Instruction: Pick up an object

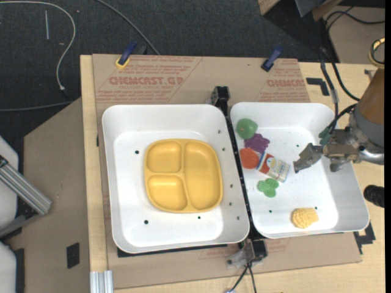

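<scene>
Small can lies just left of my claw, long axis slanting toward the near right. Whether my claw is spread or pressed together, I cannot tell.

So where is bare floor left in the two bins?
Right bin: free between the yellow corn and the gripper; crowded along its left wall. Left bin: the yellow divided plate leaves a bare margin all round.

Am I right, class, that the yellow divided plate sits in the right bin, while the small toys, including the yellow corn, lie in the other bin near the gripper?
Not quite. The camera view shows the yellow divided plate in the left bin. The small toys, including the yellow corn, lie in the right bin, near the gripper.
</scene>
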Controlling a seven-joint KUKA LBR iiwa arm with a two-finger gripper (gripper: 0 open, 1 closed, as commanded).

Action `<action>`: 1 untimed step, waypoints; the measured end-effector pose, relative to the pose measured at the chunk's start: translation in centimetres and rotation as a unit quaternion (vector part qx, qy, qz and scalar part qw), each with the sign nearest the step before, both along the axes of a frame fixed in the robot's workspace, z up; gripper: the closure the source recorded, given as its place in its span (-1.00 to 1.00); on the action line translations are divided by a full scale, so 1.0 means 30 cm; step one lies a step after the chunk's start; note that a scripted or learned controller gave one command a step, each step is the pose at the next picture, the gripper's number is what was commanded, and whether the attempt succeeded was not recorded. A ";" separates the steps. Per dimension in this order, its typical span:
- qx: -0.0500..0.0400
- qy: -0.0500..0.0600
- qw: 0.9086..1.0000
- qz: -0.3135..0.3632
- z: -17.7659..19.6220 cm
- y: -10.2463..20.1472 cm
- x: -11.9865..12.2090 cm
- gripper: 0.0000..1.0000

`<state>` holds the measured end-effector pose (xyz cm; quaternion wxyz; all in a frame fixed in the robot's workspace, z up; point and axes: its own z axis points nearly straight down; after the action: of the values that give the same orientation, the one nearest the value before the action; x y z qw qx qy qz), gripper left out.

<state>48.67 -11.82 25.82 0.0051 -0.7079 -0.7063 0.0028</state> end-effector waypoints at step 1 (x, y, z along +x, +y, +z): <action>-0.001 -0.005 1.000 0.001 0.014 0.000 0.006 -1.00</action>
<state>48.86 -11.80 26.24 0.0011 -0.7070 -0.7072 0.0000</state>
